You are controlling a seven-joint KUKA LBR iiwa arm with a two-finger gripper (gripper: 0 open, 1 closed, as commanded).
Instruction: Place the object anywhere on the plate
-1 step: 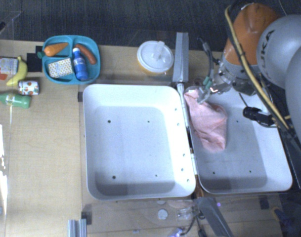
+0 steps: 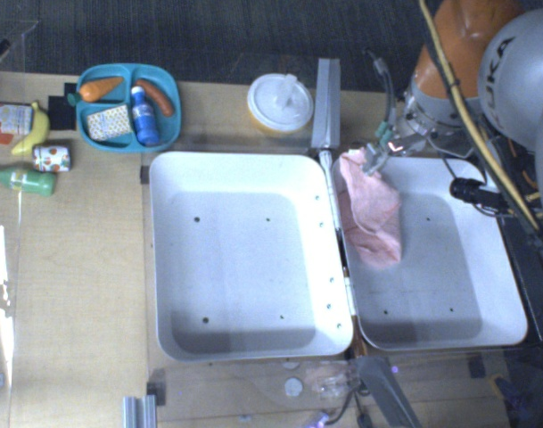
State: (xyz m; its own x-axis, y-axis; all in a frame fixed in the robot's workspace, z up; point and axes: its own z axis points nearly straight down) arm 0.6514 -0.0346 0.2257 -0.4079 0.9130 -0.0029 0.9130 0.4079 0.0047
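Note:
A pink cloth lies along the left side of the right bin, its top corner drawn up to my gripper. The gripper hangs over that bin's back left corner, and its fingers are pinched on the cloth's upper edge. A blue divided plate sits on the bench at the back left, beyond the left bin. It holds a toy carrot, a hot dog, a blue bottle and a cracker-like piece.
A white-lidded yellow bowl stands behind the bins next to a grey post. A banana, a small box, a can and a green bottle lie at the far left. Cables trail from the arm at the right.

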